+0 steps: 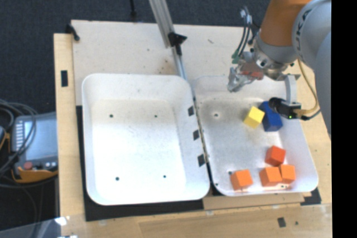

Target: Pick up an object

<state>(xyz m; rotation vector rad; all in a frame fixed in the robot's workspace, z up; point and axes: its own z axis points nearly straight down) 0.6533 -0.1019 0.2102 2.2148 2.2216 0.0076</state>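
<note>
Six small blocks [254,117]: yellow, blue, four orange.

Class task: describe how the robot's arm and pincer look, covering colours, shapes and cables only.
The arm is thick and rounded, grey, with an orange band above the wrist. Thin dark cables loop down beside the wrist. The pincer is small, metallic grey, with some red at its base. A black part with a green light hangs nearby.
</note>
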